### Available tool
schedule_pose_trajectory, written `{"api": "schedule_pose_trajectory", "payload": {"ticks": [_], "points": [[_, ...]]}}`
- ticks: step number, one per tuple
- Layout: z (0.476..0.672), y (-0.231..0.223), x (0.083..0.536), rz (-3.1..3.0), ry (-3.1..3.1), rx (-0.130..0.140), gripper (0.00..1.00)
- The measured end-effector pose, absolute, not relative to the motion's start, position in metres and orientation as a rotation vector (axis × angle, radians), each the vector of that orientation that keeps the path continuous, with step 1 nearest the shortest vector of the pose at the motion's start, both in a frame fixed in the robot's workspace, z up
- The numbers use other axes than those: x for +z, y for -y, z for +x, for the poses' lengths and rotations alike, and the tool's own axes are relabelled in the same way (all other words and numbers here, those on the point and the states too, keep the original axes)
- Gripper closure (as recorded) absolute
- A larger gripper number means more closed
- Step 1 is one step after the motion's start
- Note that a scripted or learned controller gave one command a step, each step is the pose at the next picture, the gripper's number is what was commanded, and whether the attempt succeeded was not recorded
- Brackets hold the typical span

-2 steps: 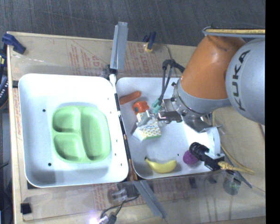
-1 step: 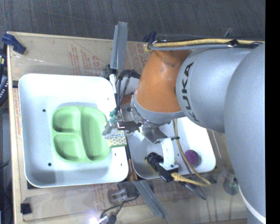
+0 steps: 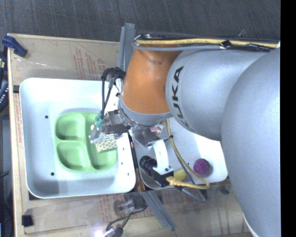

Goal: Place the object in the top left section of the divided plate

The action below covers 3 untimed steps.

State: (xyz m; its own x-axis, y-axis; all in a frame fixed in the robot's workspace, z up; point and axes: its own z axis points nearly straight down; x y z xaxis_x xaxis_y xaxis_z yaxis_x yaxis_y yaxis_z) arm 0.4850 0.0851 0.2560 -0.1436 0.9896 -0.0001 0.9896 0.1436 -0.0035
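Note:
A green divided plate [image 3: 69, 139] lies in the left white bin [image 3: 34, 132]. It has two smaller sections on its left and one long section on its right. My gripper [image 3: 100, 134] hangs over the plate's right section, near its upper end. It is shut on a small pale object with yellow-green spots [image 3: 107, 143], which sticks out below the fingertips over that section. The grey arm with its orange band [image 3: 145, 88] covers the plate's right rim and the wall between the bins.
The right bin [image 3: 212, 174] is mostly hidden under the arm. In it I see a purple round object [image 3: 201, 167], a yellow piece [image 3: 180, 175] and a small red-and-white item [image 3: 158, 129]. Black cables run along the wrist. The wooden bench edge frames the bins.

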Motion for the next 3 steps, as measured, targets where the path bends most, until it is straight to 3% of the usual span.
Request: {"api": "schedule_pose_trajectory", "payload": {"ticks": [1, 2, 3], "points": [[0.485, -0.085, 0.256, -2.055, 2.374, 0.004, 0.00], [0.542, -0.093, 0.190, -2.024, 2.399, 0.008, 0.00], [0.542, -0.093, 0.199, -2.017, 2.402, 0.012, 1.00]]}}
